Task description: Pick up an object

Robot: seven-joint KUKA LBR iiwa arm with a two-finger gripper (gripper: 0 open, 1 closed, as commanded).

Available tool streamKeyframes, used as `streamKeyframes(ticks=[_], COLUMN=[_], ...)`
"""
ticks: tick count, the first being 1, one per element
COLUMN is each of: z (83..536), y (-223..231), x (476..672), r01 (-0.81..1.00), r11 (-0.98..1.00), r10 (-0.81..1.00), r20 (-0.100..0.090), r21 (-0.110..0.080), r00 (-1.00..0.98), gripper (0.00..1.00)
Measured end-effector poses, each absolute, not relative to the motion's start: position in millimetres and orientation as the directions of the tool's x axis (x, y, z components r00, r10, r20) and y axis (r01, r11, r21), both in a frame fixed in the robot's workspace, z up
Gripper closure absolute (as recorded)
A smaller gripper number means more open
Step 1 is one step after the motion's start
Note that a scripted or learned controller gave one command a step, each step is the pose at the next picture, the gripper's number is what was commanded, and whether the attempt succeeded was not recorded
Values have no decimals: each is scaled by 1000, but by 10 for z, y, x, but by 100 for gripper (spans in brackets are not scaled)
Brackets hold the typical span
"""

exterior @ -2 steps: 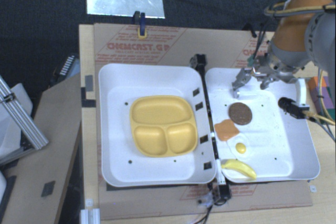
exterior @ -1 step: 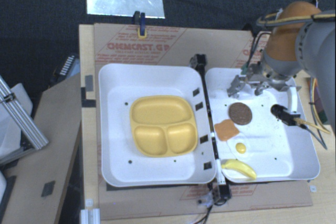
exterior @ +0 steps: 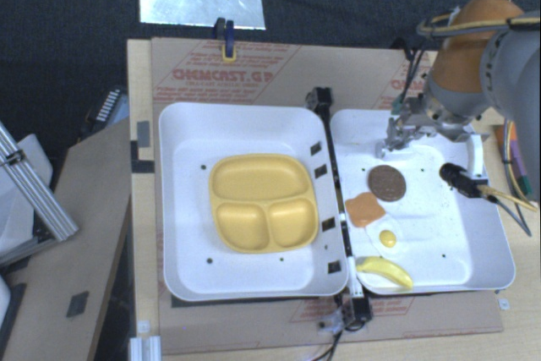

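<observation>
The right white bin (exterior: 473, 266) holds a round brown patty (exterior: 386, 183), an orange slice-shaped piece (exterior: 365, 210), a toy fried egg (exterior: 387, 237) and a yellow banana (exterior: 385, 271) near the front edge. My gripper (exterior: 394, 141) hangs over the far left part of that bin, just behind the patty and apart from it. Nothing shows in its grasp. The grey arm with its orange band (exterior: 473, 38) reaches in from the right.
The left white bin (exterior: 182, 182) bears a yellow three-compartment plate (exterior: 262, 201). A black divider strip (exterior: 331, 182) runs between the bins. A black and white fitting (exterior: 465, 176) with cables sits over the right bin's right side.
</observation>
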State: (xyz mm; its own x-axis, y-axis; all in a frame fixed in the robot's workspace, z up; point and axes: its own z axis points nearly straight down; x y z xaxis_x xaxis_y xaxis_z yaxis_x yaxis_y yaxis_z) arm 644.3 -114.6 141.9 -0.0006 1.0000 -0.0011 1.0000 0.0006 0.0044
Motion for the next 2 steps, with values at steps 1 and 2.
streamKeyframes(ticks=[1, 2], z=[1901, 2499], y=[-1080, -1002], x=[6515, 6482], r01=[1000, 1000], r11=[5, 6], r10=[1000, 1000], r20=[-1, -1], r21=[5, 8], r00=[-5, -6], gripper=[100, 100])
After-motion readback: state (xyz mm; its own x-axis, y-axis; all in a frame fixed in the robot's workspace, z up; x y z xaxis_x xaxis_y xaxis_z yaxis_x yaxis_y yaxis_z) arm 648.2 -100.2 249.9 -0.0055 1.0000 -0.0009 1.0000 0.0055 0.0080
